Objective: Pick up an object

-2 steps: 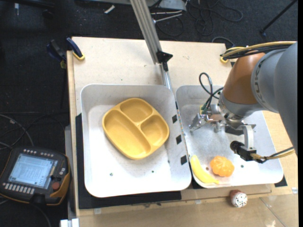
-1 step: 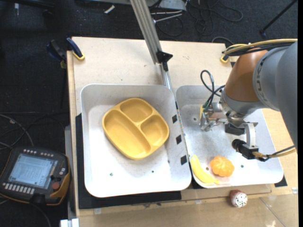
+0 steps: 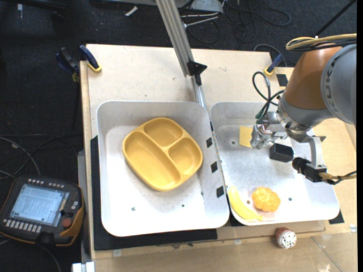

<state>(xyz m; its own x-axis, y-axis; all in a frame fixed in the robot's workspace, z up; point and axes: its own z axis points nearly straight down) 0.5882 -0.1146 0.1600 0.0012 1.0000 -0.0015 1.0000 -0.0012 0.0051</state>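
My gripper (image 3: 260, 139) hangs low over the right bin (image 3: 317, 200), toward its eleven o'clock corner, just beside a pale yellow square piece (image 3: 245, 135) at its nine o'clock; whether my fingers are spread or closed I cannot tell. At six o'clock from me, near the bin's front rim, lie an orange fruit (image 3: 266, 199) and, touching it at eight o'clock, a banana (image 3: 241, 206). The left bin (image 3: 113, 208) carries a yellow divided plate (image 3: 163, 152).

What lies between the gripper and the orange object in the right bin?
In the camera view, bare white floor of the right bin separates the gripper from the orange object.
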